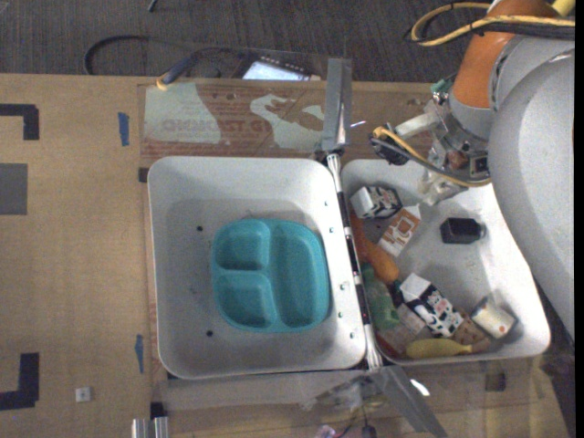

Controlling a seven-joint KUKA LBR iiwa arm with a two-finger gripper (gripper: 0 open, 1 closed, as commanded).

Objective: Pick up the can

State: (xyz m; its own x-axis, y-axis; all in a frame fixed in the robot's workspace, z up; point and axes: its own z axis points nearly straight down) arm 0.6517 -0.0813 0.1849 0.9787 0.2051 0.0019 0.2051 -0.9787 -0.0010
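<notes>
Small cream cylindrical can (494, 318) lies tilted in right bin's (511, 245) near-right corner; gripper (438, 185) hovers at far edge, fingers' state unclear.

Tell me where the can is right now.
In the camera view the can lies in the right bin, near its lower right corner, just right of the cow-patterned carton and above the banana.
</notes>
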